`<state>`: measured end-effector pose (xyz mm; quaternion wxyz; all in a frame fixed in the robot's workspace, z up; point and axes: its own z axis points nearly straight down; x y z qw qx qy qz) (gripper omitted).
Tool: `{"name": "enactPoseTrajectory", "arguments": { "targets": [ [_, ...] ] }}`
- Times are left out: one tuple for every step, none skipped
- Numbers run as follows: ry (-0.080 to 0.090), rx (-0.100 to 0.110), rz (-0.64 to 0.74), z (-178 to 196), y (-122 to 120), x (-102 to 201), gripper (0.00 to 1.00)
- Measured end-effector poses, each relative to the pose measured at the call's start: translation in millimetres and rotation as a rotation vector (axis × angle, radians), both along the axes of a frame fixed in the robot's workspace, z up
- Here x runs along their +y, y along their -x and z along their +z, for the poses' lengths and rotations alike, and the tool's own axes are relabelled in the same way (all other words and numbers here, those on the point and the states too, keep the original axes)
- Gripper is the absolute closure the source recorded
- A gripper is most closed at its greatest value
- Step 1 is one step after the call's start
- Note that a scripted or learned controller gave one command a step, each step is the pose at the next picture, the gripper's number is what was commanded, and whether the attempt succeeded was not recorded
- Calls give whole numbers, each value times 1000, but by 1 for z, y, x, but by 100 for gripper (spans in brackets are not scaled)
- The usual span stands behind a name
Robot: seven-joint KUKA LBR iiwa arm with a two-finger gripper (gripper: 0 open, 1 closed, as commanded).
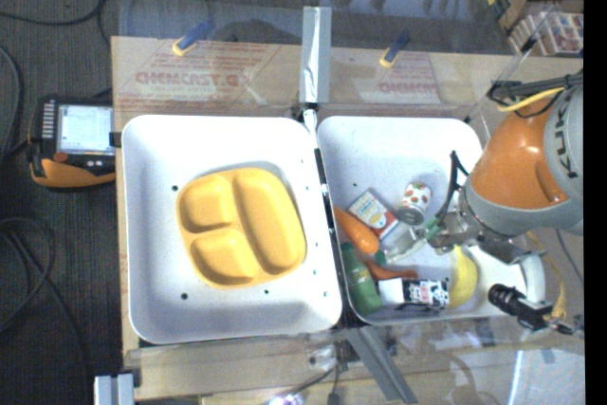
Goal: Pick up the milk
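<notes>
Two white bins side by side on desk; milk carton, black-and-white, lying flat at lower edge of right bin beside banana and carrot. Likely light, stiff card, slightly crushable; best taken across narrow sides. Label print unreadable. Hand just above carton; open or closed: cannot tell.

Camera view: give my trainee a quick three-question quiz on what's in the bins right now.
1. True or false: the yellow tray sits in the right bin.
2. Which lies nearest the pincer? A) the small can B) the yellow tray C) the handheld screen
3. Fill in: the carrot lies along the right bin's ____ side.

Key: 1 false, it is in the left bin. 2 A. 3 left.
</notes>
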<state>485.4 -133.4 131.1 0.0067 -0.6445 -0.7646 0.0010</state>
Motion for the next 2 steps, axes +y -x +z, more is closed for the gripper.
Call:
{"name": "enactPoseTrajectory", "arguments": {
  "targets": [
    [5, -6, 83, -12, -85, 7, 0],
    [6, -7, 134, -20, -142, 26, 0]
  ]
}}
